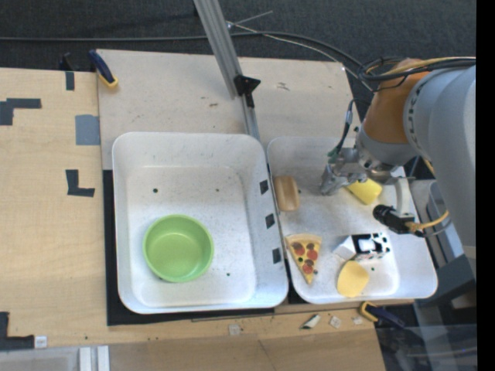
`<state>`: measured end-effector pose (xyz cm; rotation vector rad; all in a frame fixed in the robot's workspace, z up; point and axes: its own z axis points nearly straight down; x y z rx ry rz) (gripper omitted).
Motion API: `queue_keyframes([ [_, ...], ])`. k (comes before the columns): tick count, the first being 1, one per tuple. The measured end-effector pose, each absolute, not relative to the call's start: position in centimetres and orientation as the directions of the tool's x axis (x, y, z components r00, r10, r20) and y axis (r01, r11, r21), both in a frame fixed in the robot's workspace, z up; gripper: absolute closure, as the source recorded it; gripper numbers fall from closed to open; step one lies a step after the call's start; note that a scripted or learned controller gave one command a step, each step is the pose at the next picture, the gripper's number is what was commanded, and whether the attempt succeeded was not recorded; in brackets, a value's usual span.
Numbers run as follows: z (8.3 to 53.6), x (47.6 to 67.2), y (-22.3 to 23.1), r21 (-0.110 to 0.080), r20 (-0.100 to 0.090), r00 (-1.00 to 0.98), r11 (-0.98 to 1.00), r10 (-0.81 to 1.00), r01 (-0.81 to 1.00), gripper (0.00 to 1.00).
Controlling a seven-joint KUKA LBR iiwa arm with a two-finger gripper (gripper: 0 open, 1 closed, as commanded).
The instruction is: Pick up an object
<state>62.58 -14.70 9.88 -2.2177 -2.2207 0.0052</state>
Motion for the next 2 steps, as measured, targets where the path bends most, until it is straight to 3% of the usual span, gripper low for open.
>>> queue_keyframes([
  [2, 21.4, 62.4, -14.2, 0.001, 0.001, -0.002, 0.002, 1.0, 1.0, 1.0],
])
